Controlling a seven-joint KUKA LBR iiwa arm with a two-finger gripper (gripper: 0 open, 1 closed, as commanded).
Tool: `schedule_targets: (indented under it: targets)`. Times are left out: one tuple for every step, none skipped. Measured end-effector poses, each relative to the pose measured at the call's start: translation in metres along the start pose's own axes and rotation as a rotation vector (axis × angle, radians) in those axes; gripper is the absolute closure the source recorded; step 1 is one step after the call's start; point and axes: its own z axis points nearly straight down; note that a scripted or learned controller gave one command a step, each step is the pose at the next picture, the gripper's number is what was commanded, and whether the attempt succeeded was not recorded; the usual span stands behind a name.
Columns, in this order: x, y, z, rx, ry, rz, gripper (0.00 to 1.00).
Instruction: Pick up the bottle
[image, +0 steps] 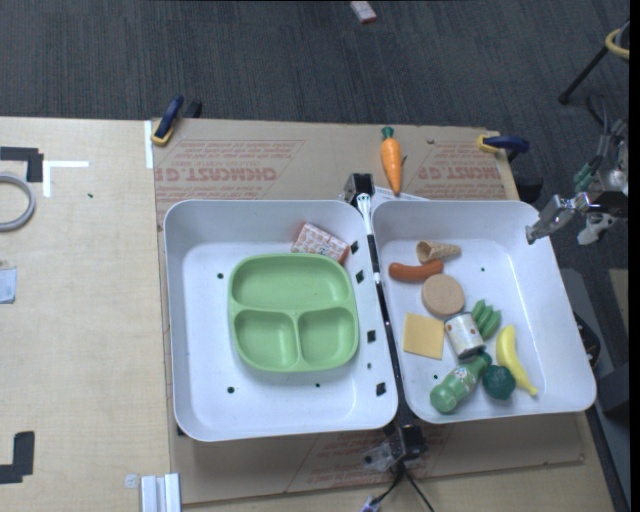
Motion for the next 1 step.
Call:
schedule_targets:
  targets:
    - [-0.0002, 0.0005, -0.0097, -0.001, -0.002, -0.003, 1.0]
